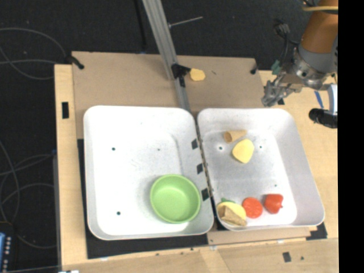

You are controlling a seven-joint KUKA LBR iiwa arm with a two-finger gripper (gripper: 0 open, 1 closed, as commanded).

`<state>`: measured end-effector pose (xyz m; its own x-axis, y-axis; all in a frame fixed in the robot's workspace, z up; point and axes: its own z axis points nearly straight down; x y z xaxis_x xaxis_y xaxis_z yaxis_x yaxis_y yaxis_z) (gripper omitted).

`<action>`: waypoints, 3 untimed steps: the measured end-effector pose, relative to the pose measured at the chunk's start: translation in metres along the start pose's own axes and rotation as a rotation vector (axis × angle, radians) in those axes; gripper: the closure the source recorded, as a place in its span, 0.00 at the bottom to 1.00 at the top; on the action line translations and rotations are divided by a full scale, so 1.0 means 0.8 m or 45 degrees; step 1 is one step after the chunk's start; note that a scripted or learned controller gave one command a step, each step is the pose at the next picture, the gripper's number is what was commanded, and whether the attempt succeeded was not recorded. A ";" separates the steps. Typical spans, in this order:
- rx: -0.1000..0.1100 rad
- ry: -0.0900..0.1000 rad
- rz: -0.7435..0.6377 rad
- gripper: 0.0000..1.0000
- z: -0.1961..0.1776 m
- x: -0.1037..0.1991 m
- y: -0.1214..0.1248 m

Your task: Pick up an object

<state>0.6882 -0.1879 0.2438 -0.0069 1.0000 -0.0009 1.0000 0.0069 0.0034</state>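
2 white bins (142, 129), smooth plastic with a faint speckled sheen; green bowl (175, 198), matt plastic. Bench top (125, 78), flat tan board, matt like cardboard or fibreboard; slanted post (162, 33), brushed grey metal. Arm's orange band (320, 28), glossy.

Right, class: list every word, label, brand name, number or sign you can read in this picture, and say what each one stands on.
None: no readable text shows on the two white bins, the green bowl, the food pieces, the bench or the arm.
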 end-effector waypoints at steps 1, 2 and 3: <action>0.005 -0.001 0.004 1.00 0.012 0.055 -0.031; 0.004 0.002 0.001 1.00 -0.003 0.108 -0.065; 0.004 0.005 0.000 1.00 -0.016 0.163 -0.093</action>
<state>0.6133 -0.0581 0.2559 -0.0072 1.0000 0.0027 1.0000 0.0072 0.0007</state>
